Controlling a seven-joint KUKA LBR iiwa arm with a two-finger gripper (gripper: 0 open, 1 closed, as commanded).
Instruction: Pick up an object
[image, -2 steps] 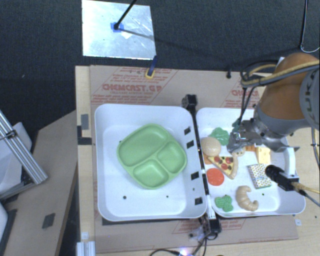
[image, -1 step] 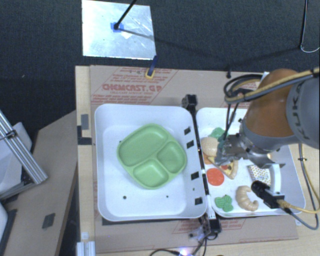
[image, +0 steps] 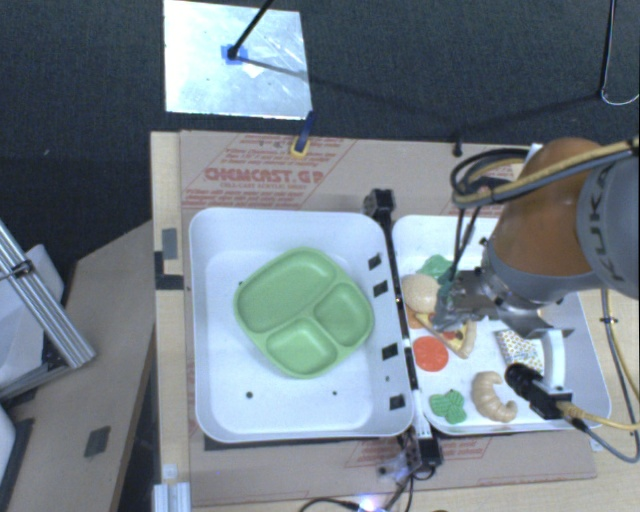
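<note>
The right bin holds several toy foods: a beige bun, a green leafy piece, a red tomato slice, a pizza slice, a croissant, a green broccoli piece and a patterned wrapper. My gripper is low over the bin's left part, right beside the bun and above the pizza slice. The arm's bulk hides most of the bin's middle.
The left bin holds a green three-compartment plate. A black divider with clips runs between the bins. Cables loop above the arm at the upper right. Cardboard lies under both bins.
</note>
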